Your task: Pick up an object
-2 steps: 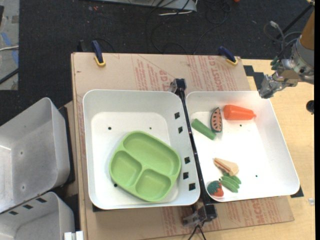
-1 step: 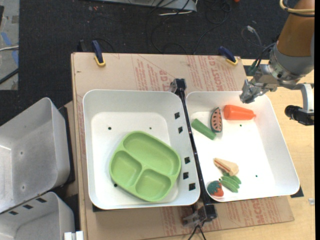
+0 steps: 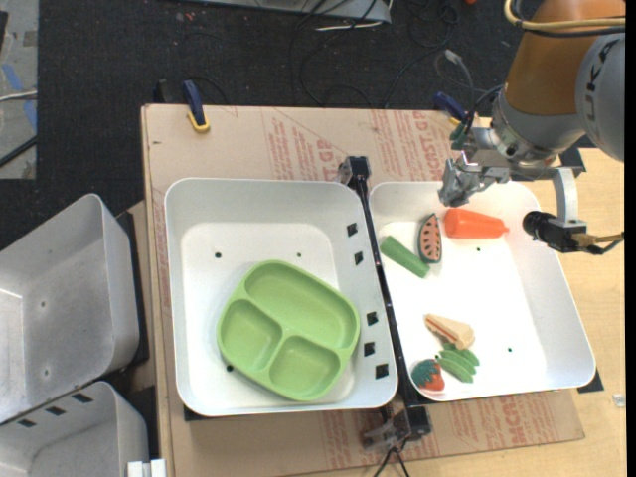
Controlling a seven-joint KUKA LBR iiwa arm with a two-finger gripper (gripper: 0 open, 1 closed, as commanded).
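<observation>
Dark flooring strewn with cables surrounds your bench (image 3: pixel 298 137), a cardboard-topped surface carrying two shallow white bins side by side. Look first at the orange carrot (image 3: pixel 474 226): it lies on its side in the upper part of the right bin (image 3: pixel 556 316), its blunt end pointing toward the gripper (image 3: pixel 455 191), which hangs just above and to the left of it, close but with nothing seen between its fingers. You cannot tell from this angle whether those fingers stand apart or together. Just left of the carrot you have a watermelon slice (image 3: pixel 429 237) standing on edge, and beside that a green pod-shaped piece (image 3: pixel 403 256) lying at a slant near the bin's left wall. Farther down the same bin you see a tan wedge (image 3: pixel 450 331), then a small cluster near the front edge: a green leafy piece (image 3: pixel 459 363) and a red strawberry (image 3: pixel 428 374). Over in the left bin (image 3: pixel 199 207) a lime-green divided plate (image 3: pixel 288 328) lies flat. Above the gripper, the grey arm with its orange band (image 3: pixel 556 38) reaches in from your right.
</observation>
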